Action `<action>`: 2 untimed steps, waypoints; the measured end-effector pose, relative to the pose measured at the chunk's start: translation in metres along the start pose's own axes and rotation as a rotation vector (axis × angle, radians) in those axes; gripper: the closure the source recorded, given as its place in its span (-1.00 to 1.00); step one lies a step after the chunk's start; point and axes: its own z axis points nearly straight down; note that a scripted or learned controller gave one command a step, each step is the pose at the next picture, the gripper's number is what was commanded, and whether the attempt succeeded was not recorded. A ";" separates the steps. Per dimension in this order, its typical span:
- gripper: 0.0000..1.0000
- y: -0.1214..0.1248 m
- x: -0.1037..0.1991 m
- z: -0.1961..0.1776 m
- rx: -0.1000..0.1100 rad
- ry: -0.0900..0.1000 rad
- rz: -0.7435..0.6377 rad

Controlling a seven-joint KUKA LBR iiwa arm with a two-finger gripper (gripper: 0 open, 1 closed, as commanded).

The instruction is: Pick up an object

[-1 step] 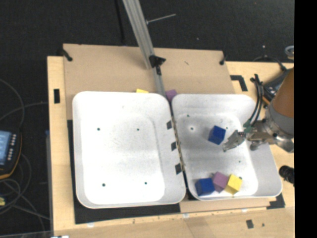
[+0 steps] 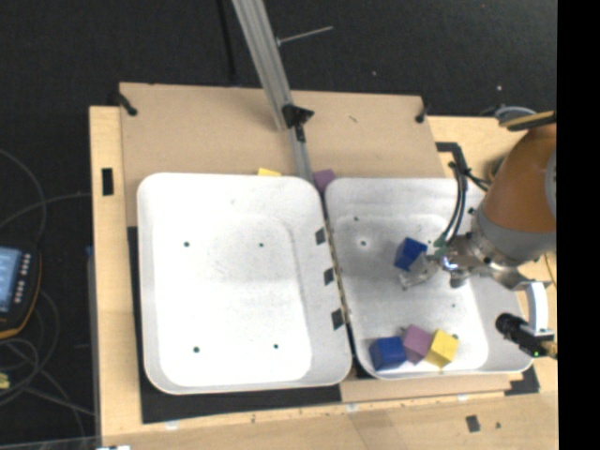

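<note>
In the right bin [image 2: 375, 204] a blue block [image 2: 409, 252] lies near the middle. My gripper [image 2: 424, 269] hangs right beside it, touching or nearly touching its lower right side. The arm's orange band [image 2: 521, 190] rises to the right. Along the bin's front wall lie a second blue block [image 2: 386, 352], a purple block [image 2: 416, 342] and a yellow block [image 2: 442, 347], packed close together.
The left bin [image 2: 230, 279] stands alongside, sharing a divider with black clips [image 2: 330, 275]. A small yellow piece [image 2: 269, 172] and a purple piece [image 2: 323, 178] rest on the board behind the bins. A metal pole [image 2: 267, 59] slants up from the back.
</note>
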 end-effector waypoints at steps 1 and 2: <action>-1.00 0.050 0.009 0.022 -0.007 0.001 -0.006; -1.00 0.077 0.030 0.056 -0.011 -0.004 -0.004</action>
